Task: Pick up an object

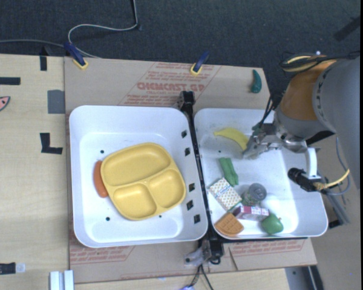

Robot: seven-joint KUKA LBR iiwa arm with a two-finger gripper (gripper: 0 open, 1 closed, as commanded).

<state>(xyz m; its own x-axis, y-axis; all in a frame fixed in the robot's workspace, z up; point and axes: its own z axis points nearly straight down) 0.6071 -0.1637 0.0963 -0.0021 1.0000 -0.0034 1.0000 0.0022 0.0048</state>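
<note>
Resting in the left bin [85,162] was a yellow divided tray [142,180], an orange object [100,180] tucked just under its left edge. The right bin [302,213] held a yellow banana [232,136], green pepper [228,170], patterned packet [224,193], grey disc [255,193] and green ball [271,224]. The jaws [254,147] hung just right of the banana; their opening could not be told.

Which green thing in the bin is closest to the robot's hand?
The long green piece, left of the end effector. The round green one sits in the front corner.
</note>
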